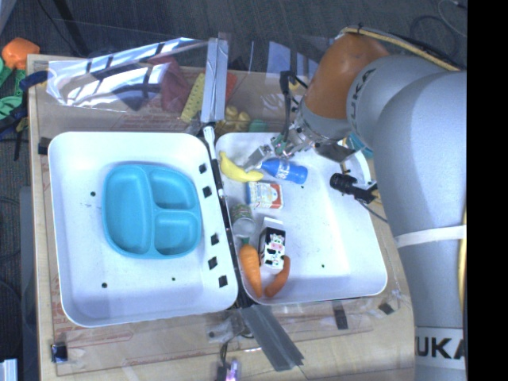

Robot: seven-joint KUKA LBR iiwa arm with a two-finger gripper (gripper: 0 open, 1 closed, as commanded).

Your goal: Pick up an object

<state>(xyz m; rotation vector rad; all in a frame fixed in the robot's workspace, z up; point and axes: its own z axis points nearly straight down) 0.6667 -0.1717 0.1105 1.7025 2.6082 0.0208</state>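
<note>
The claw [279,146] hangs low over the far end of the right bin [349,244], just above the blue bottle [284,171] and beside the banana [238,170], probably because the small things crowd there. Whether it is open or closed I cannot tell. The left bin [71,213] holds a blue tray [152,209].

One fixed camera looks down at a slant on the tabletop [119,348], taking in both bins, the arm [413,133] entering from the right.
</note>
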